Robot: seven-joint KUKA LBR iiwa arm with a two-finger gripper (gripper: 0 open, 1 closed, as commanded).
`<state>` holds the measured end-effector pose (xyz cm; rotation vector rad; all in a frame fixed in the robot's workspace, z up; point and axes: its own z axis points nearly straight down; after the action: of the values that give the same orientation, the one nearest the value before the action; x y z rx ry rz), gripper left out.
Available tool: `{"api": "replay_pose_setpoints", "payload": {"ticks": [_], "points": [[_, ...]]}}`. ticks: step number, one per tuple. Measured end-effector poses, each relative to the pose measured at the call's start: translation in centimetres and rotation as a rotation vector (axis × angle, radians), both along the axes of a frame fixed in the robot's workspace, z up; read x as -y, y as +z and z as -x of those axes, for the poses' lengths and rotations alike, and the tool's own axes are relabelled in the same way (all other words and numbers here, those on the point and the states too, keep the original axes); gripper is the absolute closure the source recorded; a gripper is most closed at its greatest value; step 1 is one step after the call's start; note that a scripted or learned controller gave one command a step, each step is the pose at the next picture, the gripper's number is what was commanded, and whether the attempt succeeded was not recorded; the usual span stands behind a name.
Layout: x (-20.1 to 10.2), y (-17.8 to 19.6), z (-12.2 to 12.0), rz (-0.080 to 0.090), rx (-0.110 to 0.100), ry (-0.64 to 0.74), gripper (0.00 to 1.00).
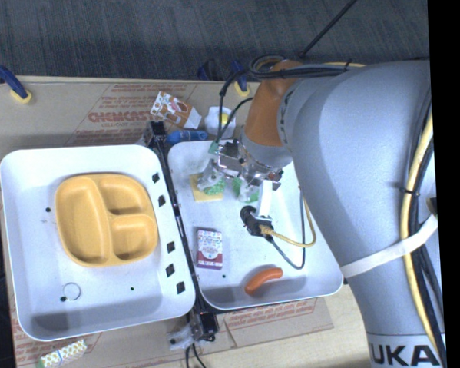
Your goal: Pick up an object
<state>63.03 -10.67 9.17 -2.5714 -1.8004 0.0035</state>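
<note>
Grey arm (pixel 368 172) looms over the right bin (pixel 319 278); its end effector (pixel 227 166), grip unclear, crowds yellow-green items (pixel 211 188) near a red packet (pixel 209 248) and sausage (pixel 263 279).

On the arm (pixel 383 179), low at the near right, big black letters read "UKA", cut off at the edge. The cardboard sheet (pixel 118 108) under the bins carries red print along its far side, too blurred to read. The small red-and-white packet (pixel 209 248) has print I can't read.
</note>
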Motion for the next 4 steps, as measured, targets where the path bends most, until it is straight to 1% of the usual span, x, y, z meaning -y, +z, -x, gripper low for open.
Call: {"api": "replay_pose_setpoints", "payload": {"ticks": [1, 2, 3, 4], "points": [[2.1, 0.1, -2.7, 0.001, 0.002, 0.429, 0.0], [2.1, 0.1, -2.7, 0.0, 0.002, 0.429, 0.0], [0.4, -0.1, -1.4, -0.002, -0.004, 0.124, 0.0], [9.6, 0.1, -2.7, 0.001, 0.003, 0.433, 0.0]]}}
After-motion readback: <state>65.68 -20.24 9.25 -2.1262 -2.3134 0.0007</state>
